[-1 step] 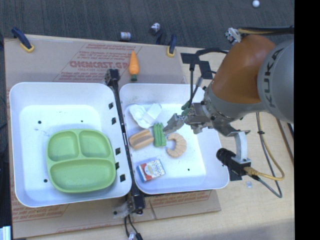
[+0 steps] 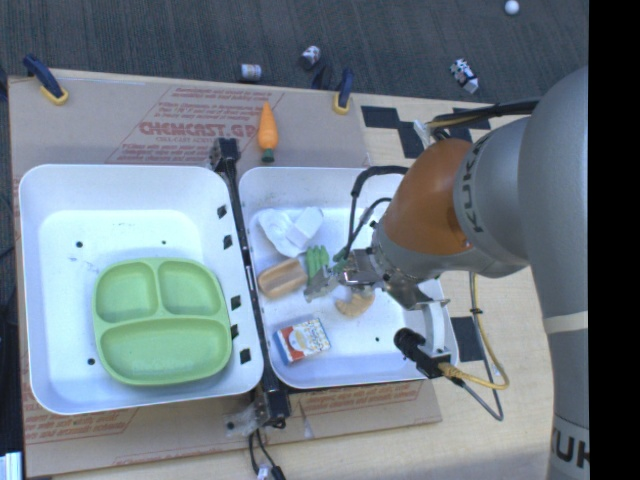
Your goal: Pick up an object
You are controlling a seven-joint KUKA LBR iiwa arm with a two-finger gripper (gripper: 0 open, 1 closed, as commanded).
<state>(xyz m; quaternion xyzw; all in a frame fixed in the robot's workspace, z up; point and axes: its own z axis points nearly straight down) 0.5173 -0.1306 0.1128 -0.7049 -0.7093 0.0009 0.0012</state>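
Nearest the camera, along the lower edge, the worktop [image 2: 480,438] carries a sheet of printed cardboard [image 2: 170,118] on which two white bins sit side by side, joined by a black clamp strip.

Left bin [image 2: 45,298]: contains one green divided plate [image 2: 162,321], three compartments, lying flat toward the near side.

Right bin [image 2: 330,373]: a small carton with red and blue print [image 2: 303,340] lies flat near the front wall. Behind it, a tan bun-shaped item [image 2: 281,277] lies just beside a green item [image 2: 317,262]. A pale brown piece [image 2: 353,305] lies to the right of these, partly under the wrist. Further back, a crumpled white item [image 2: 292,228] rests near the bin's far wall.

The gripper [image 2: 345,273] is low over the middle of the right bin, close beside the green item and the pale brown piece. The arm's grey body and orange band cover it from above; whether the fingers are spread or closed cannot be told, and nothing is seen between them.

Beyond the bins, an orange carrot-shaped item [image 2: 266,128] lies on the cardboard. Blue clamps [image 2: 45,78] grip the far edge. Small loose objects [image 2: 311,56] lie on the dark floor [image 2: 150,8] beyond.
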